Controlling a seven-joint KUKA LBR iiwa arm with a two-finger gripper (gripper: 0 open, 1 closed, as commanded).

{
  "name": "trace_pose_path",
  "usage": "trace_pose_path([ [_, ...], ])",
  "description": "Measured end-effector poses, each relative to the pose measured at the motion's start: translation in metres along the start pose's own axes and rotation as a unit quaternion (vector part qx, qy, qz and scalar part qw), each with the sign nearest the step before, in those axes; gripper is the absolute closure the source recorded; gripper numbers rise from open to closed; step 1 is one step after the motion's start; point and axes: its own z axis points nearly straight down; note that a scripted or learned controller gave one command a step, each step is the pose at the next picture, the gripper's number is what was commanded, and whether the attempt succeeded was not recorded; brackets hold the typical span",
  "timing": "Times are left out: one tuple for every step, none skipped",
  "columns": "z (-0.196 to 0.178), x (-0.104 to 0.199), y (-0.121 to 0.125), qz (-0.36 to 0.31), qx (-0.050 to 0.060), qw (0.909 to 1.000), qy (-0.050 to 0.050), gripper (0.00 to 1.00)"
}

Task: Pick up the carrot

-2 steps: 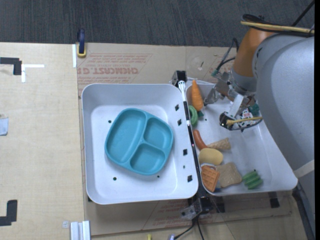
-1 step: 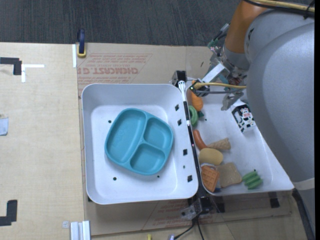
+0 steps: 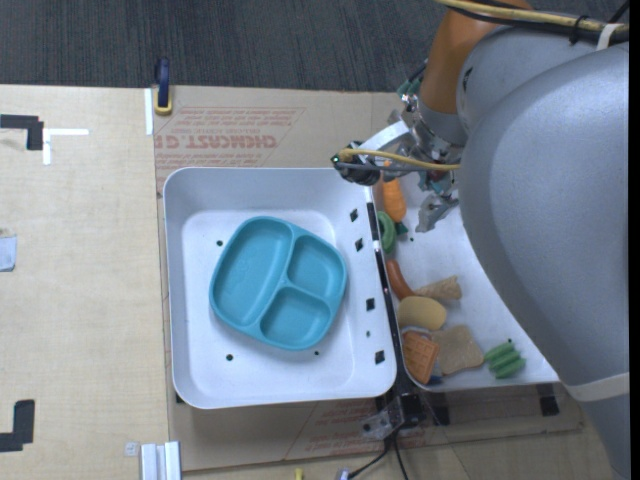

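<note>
The carrot (image 3: 394, 202) is orange with a green leafy top (image 3: 386, 232). It lies at the far left of the right bin (image 3: 440, 258), close to the wall shared with the left bin. My gripper (image 3: 398, 188) hangs right over the carrot's orange end, under the grey arm and its orange band (image 3: 462, 38). The wrist and a yellow cable hide the upper part of the carrot. I cannot tell whether the carrot rests on the bin floor or is lifted off it.
The left bin (image 3: 190, 348) holds a blue divided plate (image 3: 278, 283). Nearer in the right bin lie a red sausage (image 3: 399, 278), a bread piece (image 3: 440, 290), a yellow potato (image 3: 422, 313), an orange waffle-like piece (image 3: 418, 356), toast (image 3: 458, 348) and a green pod (image 3: 505, 358).
</note>
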Motion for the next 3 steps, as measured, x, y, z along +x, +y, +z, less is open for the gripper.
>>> trace_pose_path([
  [-0.0001, -0.0001, 0.0004, 0.001, 0.000, 1.0000, 0.000, 0.00],
  [-0.0001, -0.0001, 0.0004, 0.001, 0.000, 1.0000, 0.000, 0.00],
  [-0.0001, -0.0001, 0.0004, 0.001, 0.000, 1.0000, 0.000, 0.00],
])
